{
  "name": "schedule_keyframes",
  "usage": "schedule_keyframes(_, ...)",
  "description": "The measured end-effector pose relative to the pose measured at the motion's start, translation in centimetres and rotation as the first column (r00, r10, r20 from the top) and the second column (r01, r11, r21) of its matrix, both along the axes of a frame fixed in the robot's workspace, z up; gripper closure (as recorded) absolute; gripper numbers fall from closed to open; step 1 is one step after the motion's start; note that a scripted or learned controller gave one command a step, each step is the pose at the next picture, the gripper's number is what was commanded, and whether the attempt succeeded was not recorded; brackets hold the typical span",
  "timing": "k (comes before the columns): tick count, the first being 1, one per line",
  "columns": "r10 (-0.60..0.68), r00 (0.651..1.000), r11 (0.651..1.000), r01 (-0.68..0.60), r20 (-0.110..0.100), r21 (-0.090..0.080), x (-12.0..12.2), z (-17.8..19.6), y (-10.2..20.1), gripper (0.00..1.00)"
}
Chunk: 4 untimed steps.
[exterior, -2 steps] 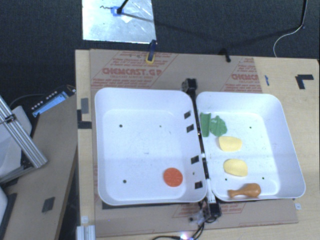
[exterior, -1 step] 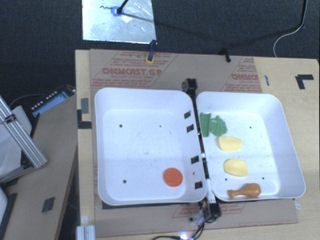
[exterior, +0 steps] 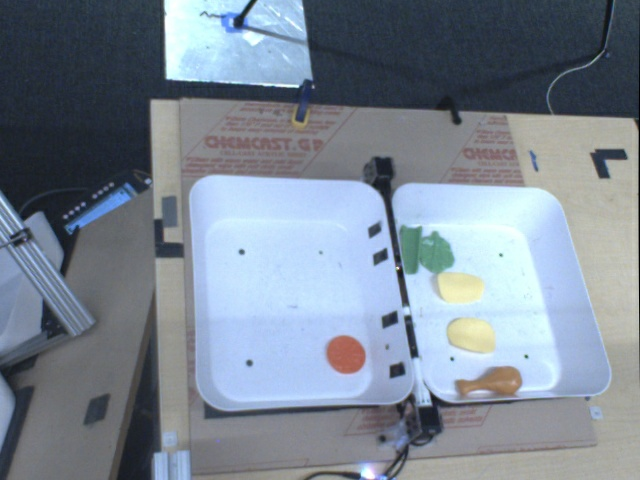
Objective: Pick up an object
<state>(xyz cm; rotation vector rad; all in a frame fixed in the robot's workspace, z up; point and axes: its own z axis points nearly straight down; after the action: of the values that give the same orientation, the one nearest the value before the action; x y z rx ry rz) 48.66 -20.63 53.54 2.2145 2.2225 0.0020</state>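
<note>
Fixed station hardware: silver aluminium rail with grooved faces at the left edge, slanting. Pale wooden bench topped by a brown board printed with red lettering. Two shallow white bins side by side, left bin and right bin, rounded at the corners. Small black clips down the seam between them, a black fitting at its far end, a knot of wiring at its near end. Thin black cable trailing across dark floor.
</note>
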Motion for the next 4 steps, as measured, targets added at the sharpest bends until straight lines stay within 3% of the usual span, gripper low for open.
schedule_keyframes(3,0.000,1.000,1.000,0.000,0.000,0.000,0.0,0.0,0.0,1.00)
schedule_keyframes(4,0.004,1.000,1.000,-0.004,-0.015,0.007,0.0,-14.2,5.0,1.00)
